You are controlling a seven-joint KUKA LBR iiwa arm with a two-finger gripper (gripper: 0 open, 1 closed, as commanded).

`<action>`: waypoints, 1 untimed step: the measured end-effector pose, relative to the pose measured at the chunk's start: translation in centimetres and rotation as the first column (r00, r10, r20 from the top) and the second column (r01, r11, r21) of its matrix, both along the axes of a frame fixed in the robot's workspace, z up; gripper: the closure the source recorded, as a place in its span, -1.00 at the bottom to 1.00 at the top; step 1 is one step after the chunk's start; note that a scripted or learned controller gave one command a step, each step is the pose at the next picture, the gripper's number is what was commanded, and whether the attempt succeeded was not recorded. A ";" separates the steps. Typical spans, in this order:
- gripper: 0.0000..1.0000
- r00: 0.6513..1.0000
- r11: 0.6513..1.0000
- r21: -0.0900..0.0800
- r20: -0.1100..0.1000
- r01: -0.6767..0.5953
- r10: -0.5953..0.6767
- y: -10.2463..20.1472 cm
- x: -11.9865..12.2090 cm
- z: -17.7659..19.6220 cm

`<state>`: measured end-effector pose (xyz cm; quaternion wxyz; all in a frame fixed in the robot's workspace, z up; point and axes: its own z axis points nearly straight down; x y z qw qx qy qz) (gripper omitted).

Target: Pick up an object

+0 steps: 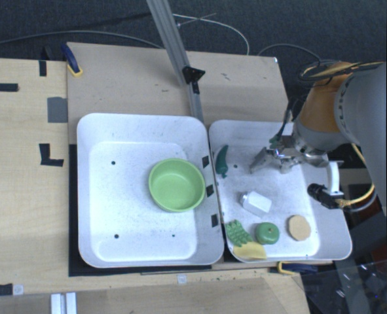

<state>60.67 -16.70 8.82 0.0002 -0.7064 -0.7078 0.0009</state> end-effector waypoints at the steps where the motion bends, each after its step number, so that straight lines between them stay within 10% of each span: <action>1: 1.00 1.000 1.000 0.001 -0.001 -0.001 0.001 0.1 0.0 1.0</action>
